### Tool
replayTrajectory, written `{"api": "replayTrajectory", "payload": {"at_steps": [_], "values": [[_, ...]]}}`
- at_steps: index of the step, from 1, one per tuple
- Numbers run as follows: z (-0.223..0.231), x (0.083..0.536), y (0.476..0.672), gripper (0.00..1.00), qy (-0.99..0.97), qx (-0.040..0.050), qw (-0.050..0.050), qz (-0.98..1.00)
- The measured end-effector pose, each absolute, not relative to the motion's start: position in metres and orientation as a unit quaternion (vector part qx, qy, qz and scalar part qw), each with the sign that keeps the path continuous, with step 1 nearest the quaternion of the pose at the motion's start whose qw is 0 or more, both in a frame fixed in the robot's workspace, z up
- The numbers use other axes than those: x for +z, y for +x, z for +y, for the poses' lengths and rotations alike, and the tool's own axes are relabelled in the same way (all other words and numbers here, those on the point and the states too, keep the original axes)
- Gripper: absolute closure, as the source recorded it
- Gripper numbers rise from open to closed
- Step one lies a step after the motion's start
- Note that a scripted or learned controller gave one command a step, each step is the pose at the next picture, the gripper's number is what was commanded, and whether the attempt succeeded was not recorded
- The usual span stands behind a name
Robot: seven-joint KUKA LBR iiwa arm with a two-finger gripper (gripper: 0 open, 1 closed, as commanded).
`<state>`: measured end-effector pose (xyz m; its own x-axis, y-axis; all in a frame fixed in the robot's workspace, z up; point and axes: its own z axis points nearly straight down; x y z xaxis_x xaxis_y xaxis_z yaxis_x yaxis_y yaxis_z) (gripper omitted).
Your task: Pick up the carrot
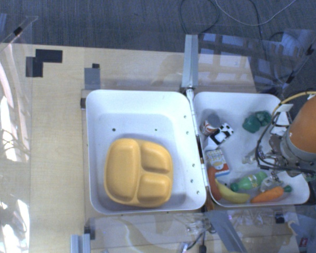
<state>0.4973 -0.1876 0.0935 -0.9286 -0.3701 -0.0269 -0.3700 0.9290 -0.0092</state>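
Carrot (268, 195) against bin's (300, 195) near rim.

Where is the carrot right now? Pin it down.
The carrot lies in the right bin, near its front right corner, just right of the banana and the green bottle, below the gripper.

My right-hand shallow white bin (200, 109) is crowded along its near edge — the orange tapered carrot (267, 195) lies by the near wall, with a green plastic bottle (248, 183) just behind it and a yellow curved banana (231, 193) to its left. My own wrist hangs close over its right end. The bin's middle is bare floor — open room from above. A dark green lump (256, 120) sits well apart at the far side.
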Motion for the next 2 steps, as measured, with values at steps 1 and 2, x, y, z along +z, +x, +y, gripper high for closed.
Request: {"api": "replayTrajectory", "payload": {"at_steps": [1, 2], "values": [[-0.189, 0.104, 0.498, 1.00, -0.187, -0.0040, 0.014, 0.982], [-0.148, 0.200, 0.499, 1.00, -0.304, -0.0019, 0.006, 0.953]]}}
